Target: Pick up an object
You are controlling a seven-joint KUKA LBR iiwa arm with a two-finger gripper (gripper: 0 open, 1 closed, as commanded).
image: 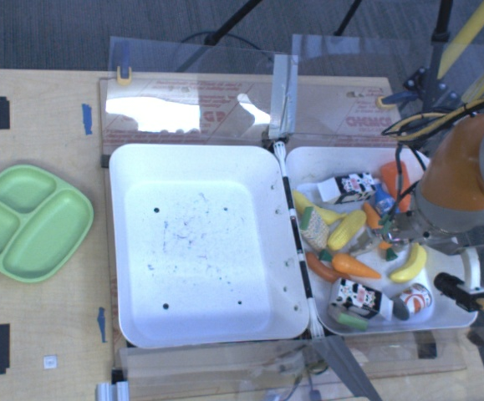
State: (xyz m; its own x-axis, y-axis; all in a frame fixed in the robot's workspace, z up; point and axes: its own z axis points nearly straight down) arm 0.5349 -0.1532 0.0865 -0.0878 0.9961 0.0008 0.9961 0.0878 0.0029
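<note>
Single fixed camera above bench (41, 324), slanted down over both bins (196, 241).

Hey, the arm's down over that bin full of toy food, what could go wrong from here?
1. The toys lie packed together in the right bin: the carrot, the corn cob and the banana sit close, so the claw may nudge or catch two at once.
2. The arm covers the claw, so a grasp cannot be confirmed from this view.
3. The rounded banana may slip out.

Toys (350, 249) in right bin (450, 320)
</note>
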